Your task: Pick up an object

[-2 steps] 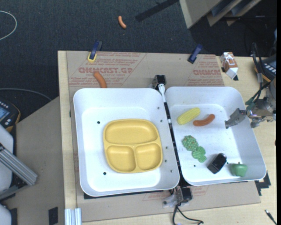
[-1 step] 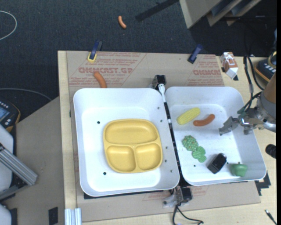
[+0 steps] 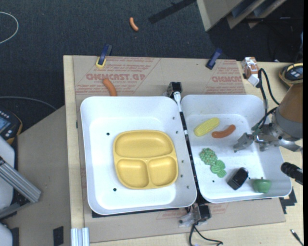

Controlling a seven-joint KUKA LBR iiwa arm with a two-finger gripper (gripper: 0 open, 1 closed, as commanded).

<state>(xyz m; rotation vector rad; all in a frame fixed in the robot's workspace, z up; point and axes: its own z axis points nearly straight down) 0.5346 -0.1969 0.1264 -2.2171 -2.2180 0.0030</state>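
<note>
The gripper (image 3: 246,141) hangs over the right bin (image 3: 231,103); whether it is open or closed cannot be determined, and it grips nothing visible. A sausage (image 3: 224,131) and corn (image 3: 206,127) lie just left of it. Grapes (image 3: 212,161), a black block (image 3: 237,178) and a green piece (image 3: 262,184) lie nearer the front. The left bin (image 3: 96,120) holds a yellow tray (image 3: 144,158).

A dark grey carpeted floor (image 3: 57,29) is seen across the top, from ten to one o'clock. A pale brown cardboard-covered bench top (image 3: 144,72) is laid at centre. A light wooden panel (image 3: 231,12) is glimpsed at one o'clock, and a silver aluminium rail (image 3: 19,182) at eight.
</note>
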